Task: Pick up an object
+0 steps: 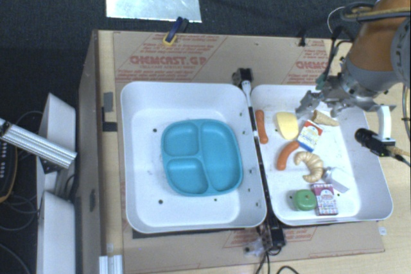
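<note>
Over the right bin [369,171] the gripper [323,101] hangs, jaws' state unclear; yellow wedge [287,124], carton [310,136], croissant [313,165] crowd below; cardboard [192,51] reads CHEMCAST.

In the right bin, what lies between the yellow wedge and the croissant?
In the camera view, an orange sausage lies between the yellow wedge and the croissant, tilted, its upper end near the wedge.

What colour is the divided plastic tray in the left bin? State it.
Light blue: the three-compartment divided plastic tray in the left bin, clearest in the camera view.
</note>
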Robot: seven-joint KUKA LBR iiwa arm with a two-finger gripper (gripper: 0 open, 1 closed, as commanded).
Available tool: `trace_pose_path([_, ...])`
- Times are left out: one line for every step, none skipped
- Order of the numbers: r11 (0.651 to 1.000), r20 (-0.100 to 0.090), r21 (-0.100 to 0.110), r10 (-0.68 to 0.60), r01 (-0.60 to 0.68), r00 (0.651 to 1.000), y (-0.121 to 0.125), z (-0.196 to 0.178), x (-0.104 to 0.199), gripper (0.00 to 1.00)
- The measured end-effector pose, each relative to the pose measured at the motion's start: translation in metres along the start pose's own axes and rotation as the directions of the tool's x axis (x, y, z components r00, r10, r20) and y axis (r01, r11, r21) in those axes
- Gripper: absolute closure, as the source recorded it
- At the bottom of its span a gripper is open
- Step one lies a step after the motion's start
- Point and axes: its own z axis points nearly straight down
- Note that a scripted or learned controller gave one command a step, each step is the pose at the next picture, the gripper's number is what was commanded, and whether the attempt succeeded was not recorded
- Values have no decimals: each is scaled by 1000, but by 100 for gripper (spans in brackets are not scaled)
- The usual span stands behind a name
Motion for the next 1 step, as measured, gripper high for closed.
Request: trace_pose_path([1000, 2, -9, 1, -1, 1000, -10, 102, 13, 0])
